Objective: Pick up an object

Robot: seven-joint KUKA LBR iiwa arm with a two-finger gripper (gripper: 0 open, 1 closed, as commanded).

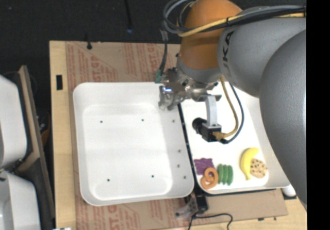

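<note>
Several small toy foods lie along the front edge of the right bin (268, 180): a purple bunch of grapes (204, 164), an orange ring (210, 178), a green pod (225, 173), a yellow banana (248, 160) and a speckled cookie (258, 168). My gripper (166, 100) hangs under the orange wrist, over the far right corner of the left bin (87, 136) and close to the wall shared by the two bins. It stands well behind the toys and nothing shows in its grasp.
Both bins rest on a brown cardboard sheet (108, 61) on the bench. My grey arm covers the far and right parts of the right bin. White boxes (10, 126) stand past the bench's left edge.
</note>
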